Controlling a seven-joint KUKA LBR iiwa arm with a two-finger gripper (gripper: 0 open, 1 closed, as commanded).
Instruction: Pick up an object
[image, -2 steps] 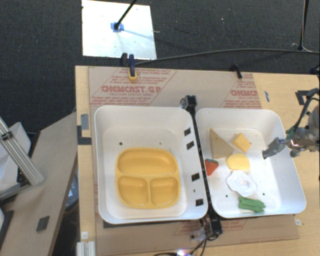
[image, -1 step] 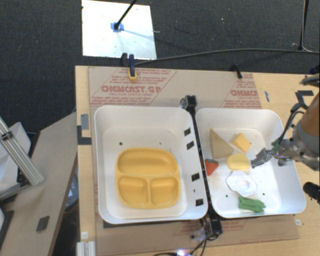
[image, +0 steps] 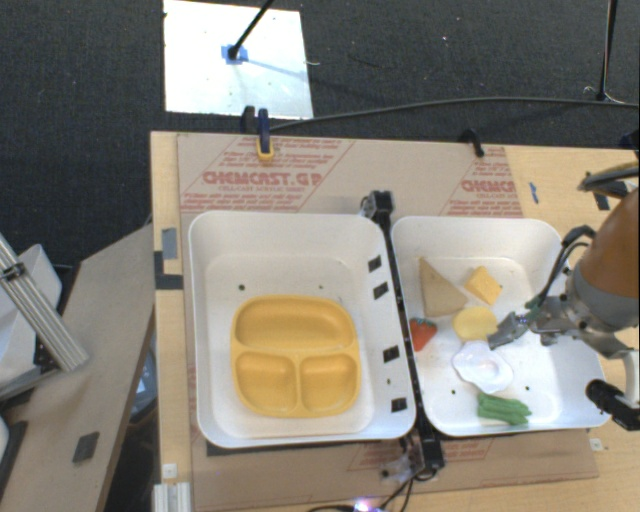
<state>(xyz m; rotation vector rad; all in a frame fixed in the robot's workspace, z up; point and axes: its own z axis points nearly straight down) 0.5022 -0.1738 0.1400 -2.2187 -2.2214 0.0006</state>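
Six small items in the right bin (image: 545, 232), none lifted yet.

Nearest, by the front edge: green piece (image: 503, 408), with white piece (image: 483, 370) just behind it. At mid-bin: gripper (image: 508, 331), reaching in from the right edge, tip just beside lemon (image: 475, 322) and above the white piece; open or closed, impossible to tell. Nothing visibly gripped.

Judged as the approach step, with the lemon or white piece the likeliest target. Next move, by this reading: centring over one item, going straight down, then closing on it alone.

Close to the left wall: red piece (image: 423, 333), awkward to reach against that wall. Toward the far edge: tan wedge (image: 440, 290) and yellow block (image: 484, 285), near each other.

Tight spacing round the lemon, so some risk of nudging a neighbour. Bare floor along the right side and front right corner, good room for the arm. Beyond the shared wall, left bin (image: 215, 300) holding yellow tray (image: 295, 355).
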